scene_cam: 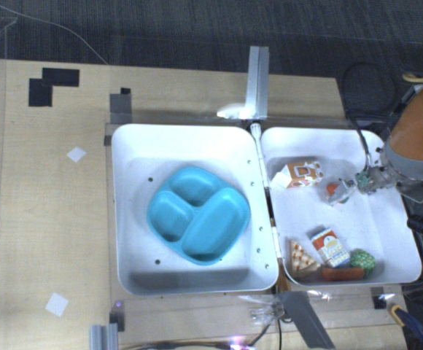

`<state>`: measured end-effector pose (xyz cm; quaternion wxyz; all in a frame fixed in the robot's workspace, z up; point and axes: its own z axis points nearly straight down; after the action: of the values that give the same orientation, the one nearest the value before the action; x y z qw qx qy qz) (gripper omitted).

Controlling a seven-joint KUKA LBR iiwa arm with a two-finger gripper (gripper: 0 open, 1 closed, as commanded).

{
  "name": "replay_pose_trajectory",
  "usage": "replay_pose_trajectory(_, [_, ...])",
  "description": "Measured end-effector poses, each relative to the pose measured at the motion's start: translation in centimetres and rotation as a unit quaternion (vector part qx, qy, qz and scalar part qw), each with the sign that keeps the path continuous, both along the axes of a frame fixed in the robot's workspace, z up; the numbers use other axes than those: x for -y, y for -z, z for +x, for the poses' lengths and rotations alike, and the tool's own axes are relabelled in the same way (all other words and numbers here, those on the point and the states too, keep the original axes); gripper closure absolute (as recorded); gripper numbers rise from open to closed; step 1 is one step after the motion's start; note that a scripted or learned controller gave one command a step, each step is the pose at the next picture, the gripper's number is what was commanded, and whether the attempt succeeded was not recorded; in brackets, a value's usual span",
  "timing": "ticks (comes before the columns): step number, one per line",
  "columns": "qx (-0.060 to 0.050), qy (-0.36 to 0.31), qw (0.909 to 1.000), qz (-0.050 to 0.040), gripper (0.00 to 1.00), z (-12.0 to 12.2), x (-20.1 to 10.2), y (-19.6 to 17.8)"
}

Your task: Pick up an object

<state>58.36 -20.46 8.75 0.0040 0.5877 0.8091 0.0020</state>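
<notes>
- Camera view, layout: two white bins sit side by side on the bench. The left bin (135, 217) holds a blue divided plate (198, 214), roughly in the middle of its floor.
- Camera view, right bin (394, 224): several small items lie here. A white and orange packet (301, 173) rests near the upper left. A small red and clear piece (337, 190) lies just right of it. Along the lower edge, close together, are a pizza-slice toy (303, 257), a small carton (330, 247), a green piece like broccoli (363, 260) and a red piece (341, 273).
- Camera view, arm: the arm (419, 133) reaches in from the right. Its gripper (365, 181) sits low over the right bin, just beside the small red and clear piece.
- Gripper state: the view does not resolve it, so whether it is parted or closed cannot be told. Nothing is visibly held.
- Likely target (a judgement): the small red and clear piece, being nearest.
- Risk: the piece is small and partly clear, so a closing grip could nudge it aside and close on nothing.
- Risk: the packet is near, so a sideways error could catch its edge instead.
- Risk: a descent too close to the right wall could strike the bin rim.
</notes>
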Motion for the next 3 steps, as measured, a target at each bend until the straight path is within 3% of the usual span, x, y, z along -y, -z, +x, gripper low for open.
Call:
replay_pose_trajectory(1, [0.000,-0.024,0.9997,-0.0005,0.00,2.7,0.0,0.0])
replay_pose_trajectory(2, [0.005,-0.025,0.9997,-0.0018,1.00,3.0,0.0,-1.4])
replay_pose_trajectory(3, [-0.001,0.020,0.9998,0.0003,1.00,2.3,-6.9,-12.6])
